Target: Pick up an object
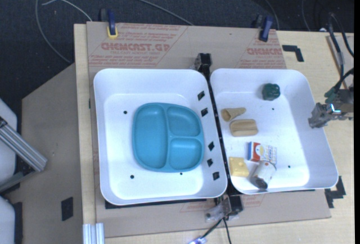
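Left bin (pixel 107 125): blue divided plate (pixel 167 137); right bin (pixel 301 125): green ball (pixel 271 91), tan blocks (pixel 243 127), small carton (pixel 261 152); gripper (pixel 323 115): state cannot be told.

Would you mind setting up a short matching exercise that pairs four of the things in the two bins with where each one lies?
Things:
1. blue divided plate
2. dark green object
3. tan block
4. yellow piece

Places:
A. far part of the right bin, set apart from the other things
B. near left corner of the right bin
C. middle of the left bin
D. right bin, just on the near side of the beige cone-shaped piece

Pairs: 1-C, 2-A, 3-D, 4-B
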